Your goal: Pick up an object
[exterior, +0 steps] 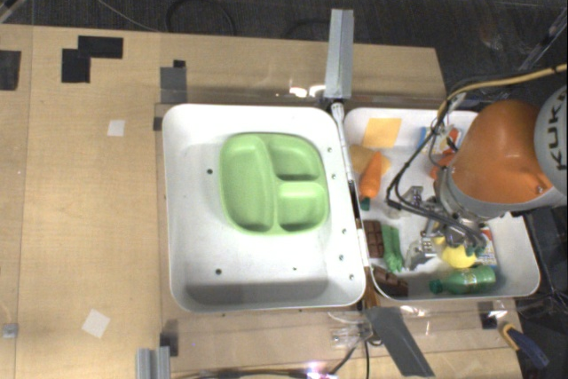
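Pincer [441, 242] over one lemon [458, 257], one bottle [463, 280]

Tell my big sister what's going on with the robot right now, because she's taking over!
Gripper: low in the right bin, right over a yellow toy. I cannot tell if it grips anything.
Things: orange carrot, yellow card, brown chocolate bar and green bottle all lie in the right bin. The green divided plate sits in the left bin.
Done: arm is down among the toys.
Left: nothing is clearly lifted yet, so a pick still has to be shown.
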Controlling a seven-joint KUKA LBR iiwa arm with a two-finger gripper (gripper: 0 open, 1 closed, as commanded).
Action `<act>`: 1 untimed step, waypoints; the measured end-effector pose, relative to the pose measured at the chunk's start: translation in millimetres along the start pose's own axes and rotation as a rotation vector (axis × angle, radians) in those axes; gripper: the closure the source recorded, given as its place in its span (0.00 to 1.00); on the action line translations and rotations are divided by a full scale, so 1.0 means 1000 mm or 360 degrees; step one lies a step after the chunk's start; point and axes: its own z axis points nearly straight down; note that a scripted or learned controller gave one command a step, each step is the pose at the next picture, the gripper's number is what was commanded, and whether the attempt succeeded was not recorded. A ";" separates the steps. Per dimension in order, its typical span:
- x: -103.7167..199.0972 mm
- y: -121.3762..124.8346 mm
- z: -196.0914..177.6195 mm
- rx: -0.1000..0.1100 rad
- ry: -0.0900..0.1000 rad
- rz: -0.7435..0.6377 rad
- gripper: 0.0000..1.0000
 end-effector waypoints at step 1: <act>-0.006 0.001 -0.014 0.0004 -0.0030 -0.0011 1.00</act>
